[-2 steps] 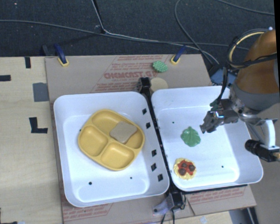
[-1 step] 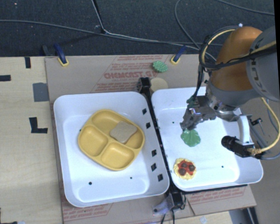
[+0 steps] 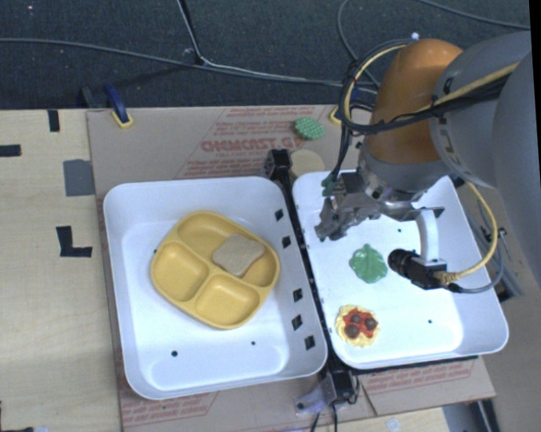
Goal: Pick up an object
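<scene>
Two white bins sit side by side on cardboard. Inside the right bin (image 3: 445,337), the gripper (image 3: 331,223) hangs near its left wall; whether its fingers are apart, I cannot tell. Just below-right lies a green leafy piece (image 3: 368,264), lower a small pizza (image 3: 357,324).

I see even, fairly bright overhead light with soft shadows. The two shallow white plastic bins (image 3: 126,267) glare slightly. Everything looks a little soft.
</scene>
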Robot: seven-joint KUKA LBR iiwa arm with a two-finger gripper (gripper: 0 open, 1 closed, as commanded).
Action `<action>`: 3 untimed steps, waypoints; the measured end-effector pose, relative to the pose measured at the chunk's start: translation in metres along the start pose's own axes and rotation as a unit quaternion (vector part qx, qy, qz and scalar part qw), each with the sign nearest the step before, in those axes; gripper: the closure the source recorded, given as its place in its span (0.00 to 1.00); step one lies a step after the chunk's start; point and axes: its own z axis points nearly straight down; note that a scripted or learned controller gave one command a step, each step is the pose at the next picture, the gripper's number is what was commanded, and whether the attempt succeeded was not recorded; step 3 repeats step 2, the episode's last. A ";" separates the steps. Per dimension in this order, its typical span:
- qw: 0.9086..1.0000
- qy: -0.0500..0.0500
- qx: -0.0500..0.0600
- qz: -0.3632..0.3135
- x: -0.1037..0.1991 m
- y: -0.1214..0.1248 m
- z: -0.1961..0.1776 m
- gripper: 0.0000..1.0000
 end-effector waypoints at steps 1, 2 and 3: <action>1.000 0.000 0.000 0.000 0.046 0.023 0.008 1.00; 1.000 0.000 0.000 0.000 0.095 0.041 0.015 1.00; 1.000 0.000 0.000 0.000 0.095 0.041 0.015 1.00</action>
